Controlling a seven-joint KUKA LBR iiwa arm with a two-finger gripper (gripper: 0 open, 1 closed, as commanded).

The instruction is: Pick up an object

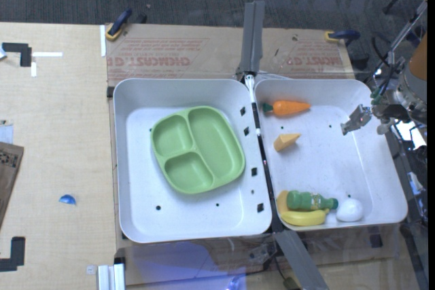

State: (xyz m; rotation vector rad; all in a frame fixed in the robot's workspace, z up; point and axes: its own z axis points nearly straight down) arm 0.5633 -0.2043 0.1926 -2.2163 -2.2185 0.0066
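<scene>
**Light toy food in the right bin, nothing gripped yet**

Your gripper (358, 120) hangs over the right-hand edge of the right bin (380, 166), and whether its fingers stand apart or together you cannot tell from this angle; nothing shows between them.

Your candidates all lie in that bin. The carrot (288, 107) rests near the far wall, close to the divider, lying along the wall. The cheese wedge (287, 140) sits just in front of it, apart from everything else. In the near corner, the green bottle (309, 201) lies on its side touching the banana (302, 217), with the white ball (350, 210) just beside them.

These look like hollow plastic play food, so judge them light, stiff and fairly slick. The ball is likely to roll away from closing fingers. The bottle and banana crowd each other and the near wall, leaving little room for fingers. The cheese wedge has sloped faces that may squirt out. The carrot looks like your best choice: take it across its thick middle, fingers closing across its length.

The green divided plate (198, 149) in the left bin (136, 200) is broad and shallow, hard to pinch except at its rim.
</scene>
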